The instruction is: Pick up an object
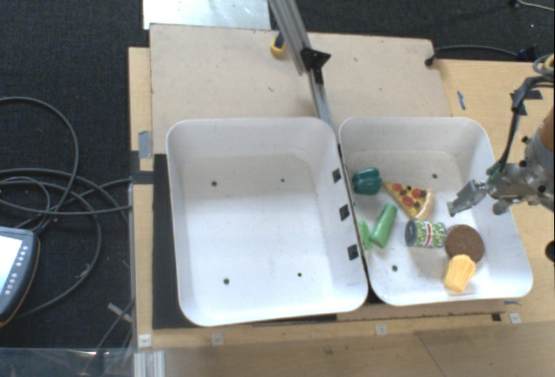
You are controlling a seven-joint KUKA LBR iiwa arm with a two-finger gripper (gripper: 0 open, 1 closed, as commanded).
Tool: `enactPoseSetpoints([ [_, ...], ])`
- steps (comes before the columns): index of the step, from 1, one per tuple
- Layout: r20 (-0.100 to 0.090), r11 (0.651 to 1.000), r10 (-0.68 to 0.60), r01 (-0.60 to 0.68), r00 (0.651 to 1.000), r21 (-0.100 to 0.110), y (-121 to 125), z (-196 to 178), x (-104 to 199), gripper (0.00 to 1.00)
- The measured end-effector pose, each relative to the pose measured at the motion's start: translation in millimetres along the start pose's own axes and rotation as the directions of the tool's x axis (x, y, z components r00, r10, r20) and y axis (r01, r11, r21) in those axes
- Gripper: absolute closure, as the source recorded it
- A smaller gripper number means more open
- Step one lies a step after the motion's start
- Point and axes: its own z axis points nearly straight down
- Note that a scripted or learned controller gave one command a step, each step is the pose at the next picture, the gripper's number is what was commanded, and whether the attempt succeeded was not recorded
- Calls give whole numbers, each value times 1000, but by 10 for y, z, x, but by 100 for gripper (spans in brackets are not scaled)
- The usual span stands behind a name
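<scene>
The gripper [458,204] hangs over the right side of the right bin [434,131], reaching in from the right edge. Its fingers are small and grey against the white floor, and I cannot tell whether they are open or closed; nothing shows between them.

Just below the tip lies a brown disc [465,242], perhaps a cookie, though the view is too coarse to be sure. Touching the disc's lower edge is a yellow corn cob [460,273], near the bin's front wall. Left of the disc, just beside it, a green-and-white can [425,234] lies on its side. Up and left of the can is a pizza slice [409,197], pointing left. Further left stands a teal cup [366,181], close to the wall between the bins. Below the cup a green vegetable [379,225] lies tilted, its lower end by the same wall.

The left bin [251,134] sits alongside, its wall touching the right bin's. A slanted metal pole [286,3] crosses the bench [225,72] behind the bins.
</scene>
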Motion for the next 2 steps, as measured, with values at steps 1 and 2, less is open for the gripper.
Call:
enactPoseSetpoints([
  [1, -1, 1000, -1, 1, 1000, 1, -29, 483, 96, 0],
  [2, -3, 1000, 0, 0, 1000, -5, 59, 1020, 45, 0],
])
